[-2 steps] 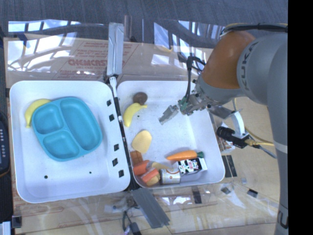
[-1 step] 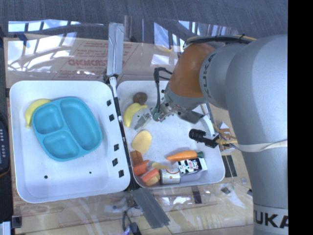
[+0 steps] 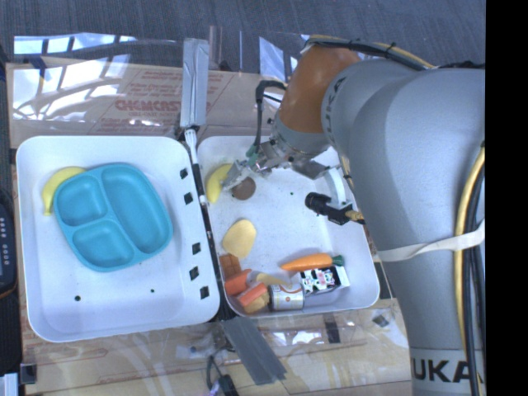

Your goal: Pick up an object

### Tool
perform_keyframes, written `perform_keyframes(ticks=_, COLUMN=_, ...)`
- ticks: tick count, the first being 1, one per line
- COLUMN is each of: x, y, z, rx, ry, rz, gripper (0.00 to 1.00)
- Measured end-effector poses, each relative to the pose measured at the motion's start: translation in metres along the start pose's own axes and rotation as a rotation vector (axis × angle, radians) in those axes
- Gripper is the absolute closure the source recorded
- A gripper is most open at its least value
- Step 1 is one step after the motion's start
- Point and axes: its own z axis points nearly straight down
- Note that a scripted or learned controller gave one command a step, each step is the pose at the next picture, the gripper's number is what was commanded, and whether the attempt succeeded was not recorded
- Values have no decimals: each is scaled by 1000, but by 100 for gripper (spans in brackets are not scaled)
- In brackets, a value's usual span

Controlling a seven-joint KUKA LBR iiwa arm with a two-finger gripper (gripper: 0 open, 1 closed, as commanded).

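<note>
A robotics lab: KUKA arm (image 3: 396, 139) over white bins (image 3: 33, 304) (toy food).

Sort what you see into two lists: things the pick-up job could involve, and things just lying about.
Job: the tool; right bin items near it: brown round piece, yellow banana piece, pale yellow slice, carrot.

Lying about: blue divided plate, left bin, cardboard.
</note>
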Motion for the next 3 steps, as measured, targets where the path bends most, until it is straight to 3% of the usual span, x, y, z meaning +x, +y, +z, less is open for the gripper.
perform_keyframes(ticks=1, x=1, y=1, z=-11, rx=-1, ry=0, rz=-6, gripper=100)
perform_keyframes(ticks=2, x=1, y=1, z=-10, rx=0, ry=0, rz=-6, gripper=0)
perform_keyframes(ticks=3, x=-72, y=-24, z=-25, rx=-1, ry=0, rz=129, gripper=0)
